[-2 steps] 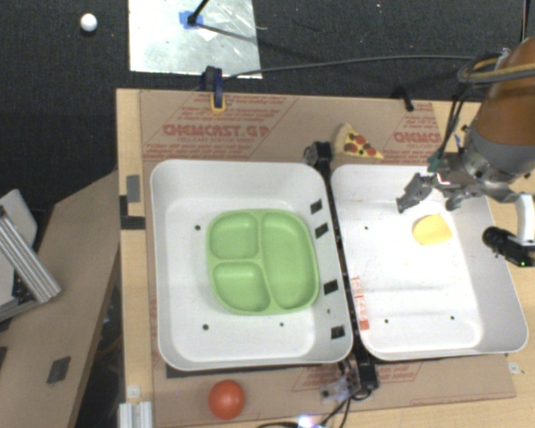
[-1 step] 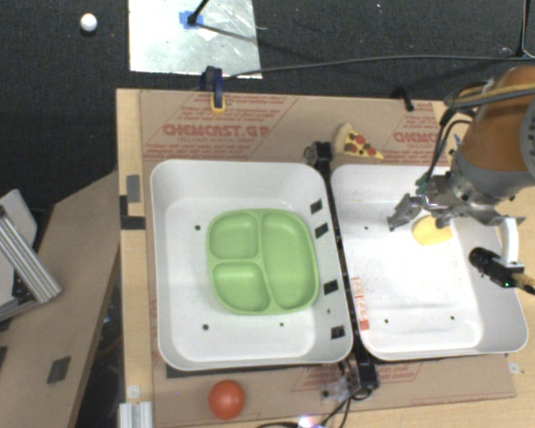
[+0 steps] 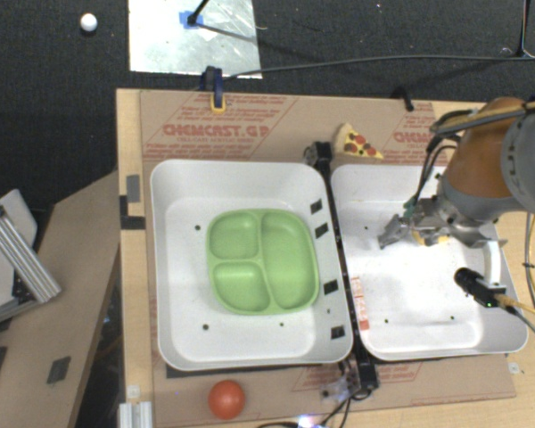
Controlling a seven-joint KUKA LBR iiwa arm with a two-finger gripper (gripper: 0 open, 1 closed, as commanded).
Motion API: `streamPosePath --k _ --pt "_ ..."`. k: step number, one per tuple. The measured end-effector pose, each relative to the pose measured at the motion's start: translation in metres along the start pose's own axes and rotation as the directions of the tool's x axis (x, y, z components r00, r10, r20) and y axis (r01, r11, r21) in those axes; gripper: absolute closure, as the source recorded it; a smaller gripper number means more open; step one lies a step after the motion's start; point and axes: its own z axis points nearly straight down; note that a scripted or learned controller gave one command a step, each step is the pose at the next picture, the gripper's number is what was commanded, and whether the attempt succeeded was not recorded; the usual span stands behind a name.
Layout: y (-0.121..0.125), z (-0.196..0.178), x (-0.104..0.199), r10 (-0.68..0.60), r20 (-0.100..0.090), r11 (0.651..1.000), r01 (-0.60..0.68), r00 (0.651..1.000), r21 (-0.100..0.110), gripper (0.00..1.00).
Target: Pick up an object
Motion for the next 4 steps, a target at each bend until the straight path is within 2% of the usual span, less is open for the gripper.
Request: streamPosePath --k 1,3,4 --pt "0.002 -0.014 0.000 -0.001 0.001 1.000 0.001 1.000 -0.006 1.00" --pt "0.003 -0.118 0.009 -0.003 0.002 1.000 0.003 1.000 -0.010 1.00" --pt "0.008 -0.127 0.068 -0.009 -0.001 1.000 0.009 1.000 -0.005 1.00"
